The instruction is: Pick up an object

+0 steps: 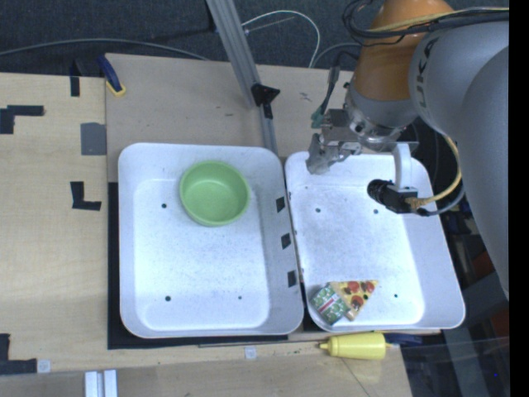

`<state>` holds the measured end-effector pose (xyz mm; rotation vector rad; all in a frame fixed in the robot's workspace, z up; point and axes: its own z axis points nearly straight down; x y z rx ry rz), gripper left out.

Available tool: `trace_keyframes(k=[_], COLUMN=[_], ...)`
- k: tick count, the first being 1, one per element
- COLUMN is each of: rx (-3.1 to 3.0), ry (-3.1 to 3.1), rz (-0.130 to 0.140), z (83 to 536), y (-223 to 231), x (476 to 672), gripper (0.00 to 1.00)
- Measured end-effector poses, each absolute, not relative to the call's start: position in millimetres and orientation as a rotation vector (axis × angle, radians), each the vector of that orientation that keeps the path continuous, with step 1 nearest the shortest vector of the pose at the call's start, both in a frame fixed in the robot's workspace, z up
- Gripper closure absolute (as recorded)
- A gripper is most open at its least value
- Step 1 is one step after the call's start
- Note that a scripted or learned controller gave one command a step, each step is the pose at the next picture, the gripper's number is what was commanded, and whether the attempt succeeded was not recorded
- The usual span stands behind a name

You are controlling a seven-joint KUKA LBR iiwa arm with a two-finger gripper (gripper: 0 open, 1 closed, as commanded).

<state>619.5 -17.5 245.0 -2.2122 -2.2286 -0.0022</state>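
A light green bowl (215,192) stands upright in the far half of the left bin (149,296). A small flat colourful item (343,298), printed like a pizza slice with green, red and yellow, lies in the near left corner of the right bin (413,263). My gripper (321,160) hangs over the far left corner of the right bin, well away from both objects, with nothing visibly held.
A yellow squeeze bottle (357,346) lies on the bench just outside the right bin's near rim. A slanted grey metal pole (240,48) rises behind the bins. Cables and a black fitting (395,195) hang from the arm over the right bin.
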Motion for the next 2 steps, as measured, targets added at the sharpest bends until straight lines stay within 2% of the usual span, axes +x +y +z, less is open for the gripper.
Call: trace_keyframes(k=[1,2], rx=[-2.212,-2.214], ry=[-2.227,-2.227], rz=[0.002,0.001], z=[231.6,218.7], y=[37.9,85.7], x=[622.5,642.8], gripper=[1.0,1.0])
